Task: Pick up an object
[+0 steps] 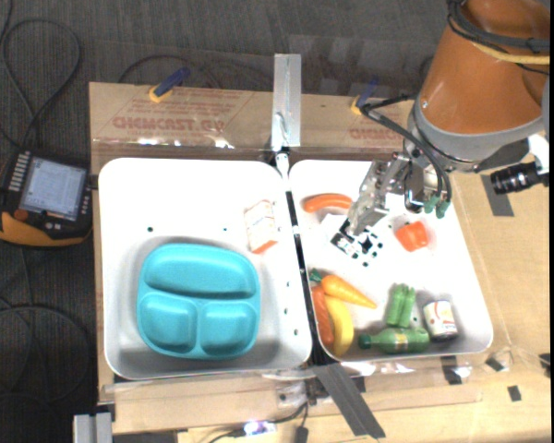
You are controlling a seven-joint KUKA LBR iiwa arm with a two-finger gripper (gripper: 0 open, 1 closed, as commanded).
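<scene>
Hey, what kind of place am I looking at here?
Probably a robotics lab test bench: a robot arm reaches over two white bins holding toy food such as a carrot, with a control pendant and cables on the carpet.

Teach pendant (pixel 42 198) — floor, far left

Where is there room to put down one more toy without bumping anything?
Bare floor runs along the top of the left bin, above the blue tray and left of the small carton. The right bin's bottom edge is crowded with toy food, and the claw hangs over its middle.
</scene>
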